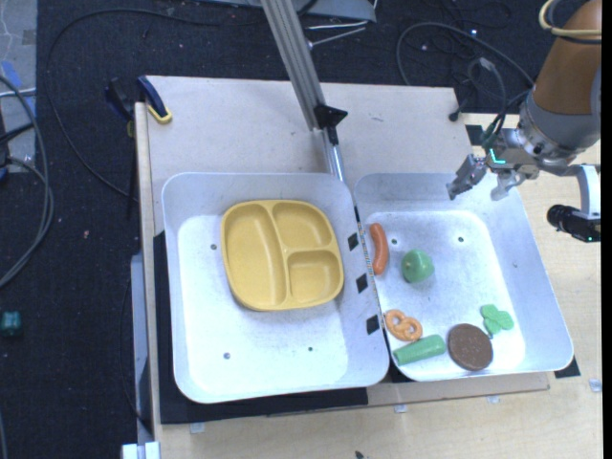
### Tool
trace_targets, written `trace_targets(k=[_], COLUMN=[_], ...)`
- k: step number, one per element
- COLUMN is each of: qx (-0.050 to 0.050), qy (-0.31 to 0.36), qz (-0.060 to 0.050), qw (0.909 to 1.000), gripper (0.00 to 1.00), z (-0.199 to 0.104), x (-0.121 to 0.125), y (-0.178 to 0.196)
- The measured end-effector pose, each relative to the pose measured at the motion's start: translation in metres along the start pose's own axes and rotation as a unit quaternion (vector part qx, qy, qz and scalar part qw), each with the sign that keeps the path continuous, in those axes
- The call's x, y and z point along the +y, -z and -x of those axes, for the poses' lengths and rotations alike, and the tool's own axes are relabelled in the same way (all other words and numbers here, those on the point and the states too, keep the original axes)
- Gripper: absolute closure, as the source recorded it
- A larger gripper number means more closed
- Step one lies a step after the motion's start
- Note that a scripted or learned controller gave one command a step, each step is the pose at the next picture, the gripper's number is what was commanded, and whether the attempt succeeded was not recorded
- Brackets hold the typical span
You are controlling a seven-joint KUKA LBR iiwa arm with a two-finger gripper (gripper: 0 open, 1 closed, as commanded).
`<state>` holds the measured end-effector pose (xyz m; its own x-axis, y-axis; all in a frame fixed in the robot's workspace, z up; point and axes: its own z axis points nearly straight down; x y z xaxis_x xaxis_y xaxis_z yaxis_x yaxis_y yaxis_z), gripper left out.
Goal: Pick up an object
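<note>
- The gripper (483,182) is seen at the upper right, above the far rim of the right bin (535,285); its two fingers are spread apart and nothing is held between them.
- The arm, grey with an orange band (566,65), is reached in from the right side.
- Inside the right bin, several small objects are found, all well apart from the gripper.
- An orange sausage (379,248) is laid along the left wall of this bin, and a green round piece (416,267) is placed just beside it.
- Near the front of the bin, a pretzel (404,327) and a green long piece (419,350) are seen close together, the pretzel being a little behind.
- A brown round disc (469,346) is located next to the green long piece, and a small light green piece (496,319) is touching or almost touching it; which one cannot be told.
- In the left bin (191,352), a yellow tray with three compartments (283,254) is placed, with nothing seen in the compartments.
</note>
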<state>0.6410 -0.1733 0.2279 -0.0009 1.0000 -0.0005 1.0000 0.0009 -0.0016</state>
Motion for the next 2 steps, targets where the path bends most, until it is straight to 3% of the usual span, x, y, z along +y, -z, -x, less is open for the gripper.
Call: trace_targets(k=[1, 2], qx=[0.0, 0.001], qy=[0.0, 0.0], qz=[0.001, -0.002], qw=[1.0, 1.0], gripper=[0.0, 0.0], z=[0.0, -0.006], x=[0.0, -0.005], y=[0.001, -0.061])
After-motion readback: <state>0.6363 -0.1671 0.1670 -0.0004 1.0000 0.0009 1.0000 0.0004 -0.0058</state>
